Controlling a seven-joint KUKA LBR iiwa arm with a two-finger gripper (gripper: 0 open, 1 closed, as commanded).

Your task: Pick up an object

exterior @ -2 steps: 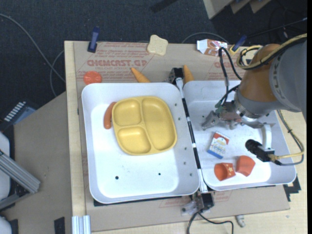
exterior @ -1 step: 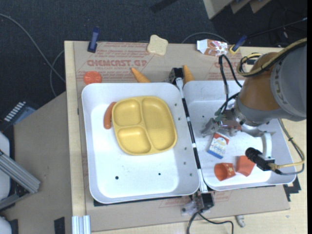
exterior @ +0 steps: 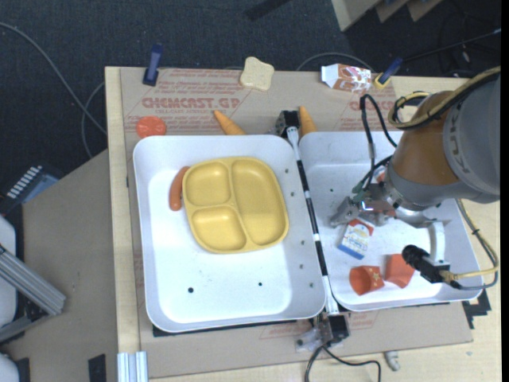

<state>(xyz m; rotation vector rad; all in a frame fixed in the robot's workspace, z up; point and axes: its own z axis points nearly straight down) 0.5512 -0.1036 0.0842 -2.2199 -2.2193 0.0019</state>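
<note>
2 red blocks point(exterior: 380, 276) are seen nearest, at the front of the right bin point(exterior: 453, 291), with a small blue-and-white carton point(exterior: 355, 238) lying just behind them. The gripper point(exterior: 359, 208) is poised just above that carton; whether anything is clasped cannot be told. A miss is judged possible if the flat carton slides aside. Farther left, a yellow tray point(exterior: 235, 204) sits beside a sausage point(exterior: 175, 189).

Only readable print is on the brown cardboard sheet point(exterior: 191, 94) under the bins — "CHEMCAST GP" in red along its far edge, repeated fainter near the right corner. The small carton's point(exterior: 355, 238) label is too blurry.
</note>
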